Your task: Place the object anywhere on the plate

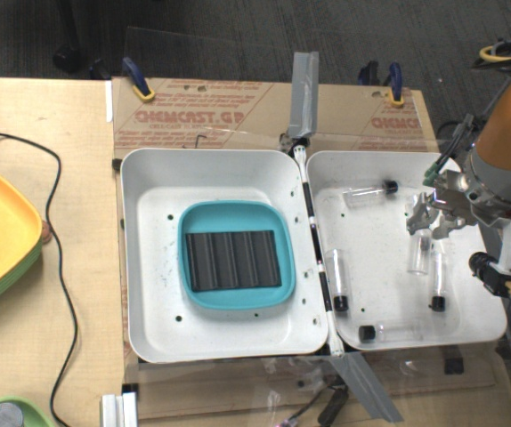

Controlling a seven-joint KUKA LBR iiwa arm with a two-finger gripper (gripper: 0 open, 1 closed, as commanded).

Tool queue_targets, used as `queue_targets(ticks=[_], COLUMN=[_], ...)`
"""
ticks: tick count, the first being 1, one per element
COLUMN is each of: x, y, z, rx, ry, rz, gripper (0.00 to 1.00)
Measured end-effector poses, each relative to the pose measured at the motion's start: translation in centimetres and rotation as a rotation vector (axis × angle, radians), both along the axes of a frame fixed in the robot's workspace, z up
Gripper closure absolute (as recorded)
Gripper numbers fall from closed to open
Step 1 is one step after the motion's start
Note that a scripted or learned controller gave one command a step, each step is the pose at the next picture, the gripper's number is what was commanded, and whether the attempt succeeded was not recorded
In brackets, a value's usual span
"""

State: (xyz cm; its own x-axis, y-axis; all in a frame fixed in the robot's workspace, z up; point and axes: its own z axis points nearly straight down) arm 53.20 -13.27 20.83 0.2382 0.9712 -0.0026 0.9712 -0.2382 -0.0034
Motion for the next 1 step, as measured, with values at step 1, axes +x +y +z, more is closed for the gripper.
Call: queue_targets(ticks=[1], x=[0.01], y=[0.01], z=[0.01], rx=[0.000], ry=[0.000], rz=[0.000], gripper=[0.00])
